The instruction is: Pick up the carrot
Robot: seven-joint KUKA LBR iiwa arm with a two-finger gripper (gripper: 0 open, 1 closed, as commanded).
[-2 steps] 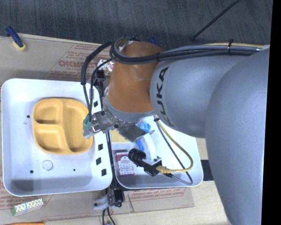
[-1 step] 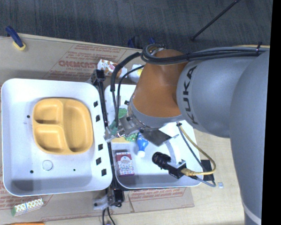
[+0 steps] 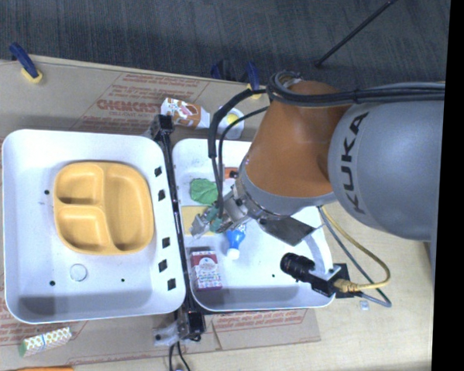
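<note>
**Arm low over the right bin**

The arm (image 3: 334, 163) leans in over the right bin (image 3: 265, 299), its gripper (image 3: 215, 217) down by the divider next to a green leaf (image 3: 204, 190). From here I cannot tell how the gripper is set, nor pick out the carrot. A yellow tray (image 3: 103, 207) sits in the left bin (image 3: 25, 286). A red box (image 3: 205, 269) lies near a blue bottle (image 3: 234, 241).

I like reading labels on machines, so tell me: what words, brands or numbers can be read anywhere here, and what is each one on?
"KUKA": on the grey arm, letters running sideways.
"CHEMCAST": red print on the brown cardboard sheet; smaller lines there are too blurred to read.
Red packet in the right bin: print too small to read.
Small packet beyond the bins: illegible.
</note>
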